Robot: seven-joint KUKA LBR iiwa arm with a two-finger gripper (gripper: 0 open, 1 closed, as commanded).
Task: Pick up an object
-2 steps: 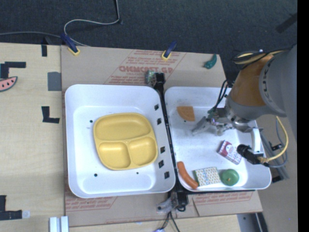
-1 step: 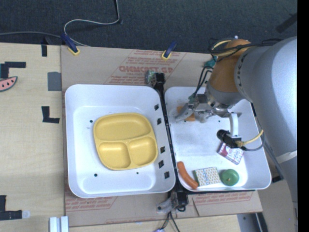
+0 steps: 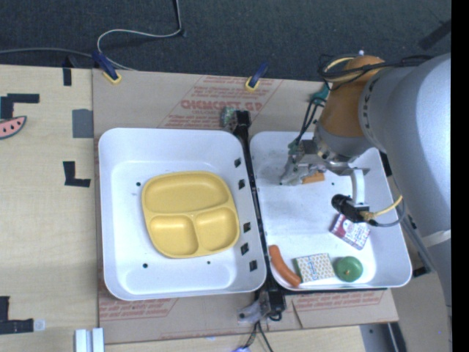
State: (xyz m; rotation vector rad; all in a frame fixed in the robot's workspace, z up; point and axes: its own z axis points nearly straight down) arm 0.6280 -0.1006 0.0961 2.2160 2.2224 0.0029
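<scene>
My gripper (image 3: 297, 171) hangs low over the far part of the right bin (image 3: 293, 211), just right of the divider between the bins. A small orange piece (image 3: 315, 176) shows right beside it, partly hidden by the wrist. Along the bin's near edge lie an orange sausage-shaped toy (image 3: 283, 265), a patterned blue-and-white box (image 3: 315, 268) and a green ball (image 3: 349, 268). A red-and-white packet (image 3: 350, 232) lies near the right wall, under a black part of the arm.
The left bin (image 3: 121, 196) holds a yellow divided plate (image 3: 192, 213). The grey arm (image 3: 410, 145) covers the right bin's far right corner. Cardboard lies under both bins, and a cable runs across the dark floor behind.
</scene>
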